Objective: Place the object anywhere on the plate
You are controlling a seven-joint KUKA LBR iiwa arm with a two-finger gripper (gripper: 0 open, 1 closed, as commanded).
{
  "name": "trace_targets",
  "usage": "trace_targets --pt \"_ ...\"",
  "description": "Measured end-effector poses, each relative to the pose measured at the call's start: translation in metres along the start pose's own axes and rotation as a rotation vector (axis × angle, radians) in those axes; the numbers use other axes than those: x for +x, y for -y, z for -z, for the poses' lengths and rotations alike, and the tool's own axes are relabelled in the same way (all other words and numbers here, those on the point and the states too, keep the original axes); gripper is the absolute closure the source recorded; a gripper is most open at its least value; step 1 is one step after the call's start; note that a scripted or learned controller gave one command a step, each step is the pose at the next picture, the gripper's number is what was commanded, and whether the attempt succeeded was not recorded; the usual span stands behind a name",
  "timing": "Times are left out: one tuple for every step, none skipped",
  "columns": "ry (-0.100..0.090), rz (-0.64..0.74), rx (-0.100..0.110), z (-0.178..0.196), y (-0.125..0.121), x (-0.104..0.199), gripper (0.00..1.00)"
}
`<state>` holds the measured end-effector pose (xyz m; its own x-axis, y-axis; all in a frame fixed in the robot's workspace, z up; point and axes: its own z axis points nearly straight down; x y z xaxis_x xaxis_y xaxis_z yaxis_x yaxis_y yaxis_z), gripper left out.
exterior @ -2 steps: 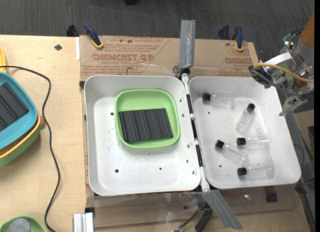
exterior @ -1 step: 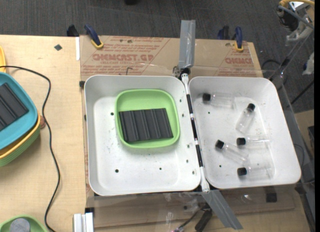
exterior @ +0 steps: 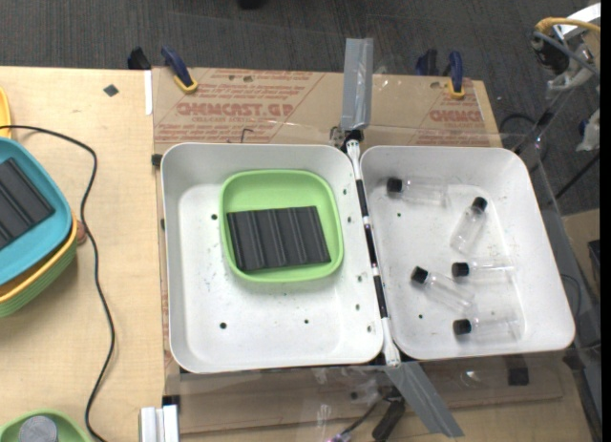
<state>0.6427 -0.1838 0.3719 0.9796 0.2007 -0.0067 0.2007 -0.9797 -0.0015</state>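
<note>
A green square plate (exterior: pixel 280 188) lies in the left white bin (exterior: pixel 191 326), toward its back, and a dark ribbed pad (exterior: pixel 279 238) lies flat on it. Several clear plastic vials with black caps are scattered on the floor of the right white bin (exterior: pixel 535 192). One vial (exterior: pixel 420 192) lies near the back left, another (exterior: pixel 468 224) sits tilted near the middle, and one (exterior: pixel 489 326) rests near the front edge. All of them lie on their sides, apart from the plate.
Stacked blue and yellow dishes (exterior: pixel 33 230) sit on the wooden table at the left, with a black cable (exterior: pixel 97 240) running past them. Cardboard (exterior: pixel 248 106) with clamps lies behind the bins. Cables and hardware (exterior: pixel 570 39) hang at the upper right.
</note>
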Motion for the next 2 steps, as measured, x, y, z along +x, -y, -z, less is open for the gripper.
trace_targets --pt "0.000 -0.001 0.001 -0.037 -0.026 -0.004 0.00" --pt "-0.003 0.002 -0.001 -0.013 -0.039 0.003 0.00"
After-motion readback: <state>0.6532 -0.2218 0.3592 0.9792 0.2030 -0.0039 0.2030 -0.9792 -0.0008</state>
